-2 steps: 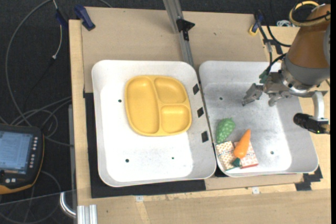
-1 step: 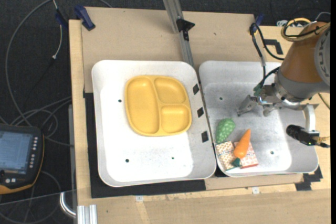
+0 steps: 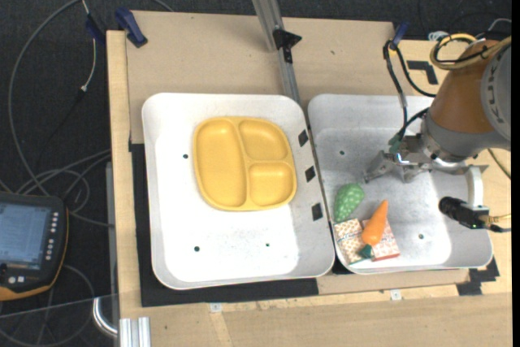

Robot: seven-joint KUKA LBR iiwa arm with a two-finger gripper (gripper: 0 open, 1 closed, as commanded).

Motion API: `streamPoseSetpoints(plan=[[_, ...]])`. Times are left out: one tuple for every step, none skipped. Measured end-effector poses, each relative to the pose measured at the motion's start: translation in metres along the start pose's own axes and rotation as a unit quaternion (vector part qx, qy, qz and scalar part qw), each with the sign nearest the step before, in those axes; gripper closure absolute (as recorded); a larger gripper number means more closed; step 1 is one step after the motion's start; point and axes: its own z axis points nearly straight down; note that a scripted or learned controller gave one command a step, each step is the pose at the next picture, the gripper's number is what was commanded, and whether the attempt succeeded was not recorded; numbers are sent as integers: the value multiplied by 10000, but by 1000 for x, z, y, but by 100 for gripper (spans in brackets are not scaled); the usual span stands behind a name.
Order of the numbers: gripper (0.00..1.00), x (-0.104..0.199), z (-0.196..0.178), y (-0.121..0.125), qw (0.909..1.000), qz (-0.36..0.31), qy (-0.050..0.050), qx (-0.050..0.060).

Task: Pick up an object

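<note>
Three objs sit bunched at the near-left corner of the right bin [image 3: 422, 114]. A green, bumpy, rounded toy [image 3: 350, 197] lies nearest the bin's left wall; just right of it an orange carrot [image 3: 375, 223] w/ a dark green tip lies at a slant, tip toward the near edge. The carrot rests on a flat patterned card/packet [image 3: 355, 238], white w/ red along its near-right edge.
</note>
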Motion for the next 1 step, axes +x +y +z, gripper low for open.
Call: streamPoseSetpoints(plan=[[100, 0, -12, 1, 10000, 0, 1, -24]])
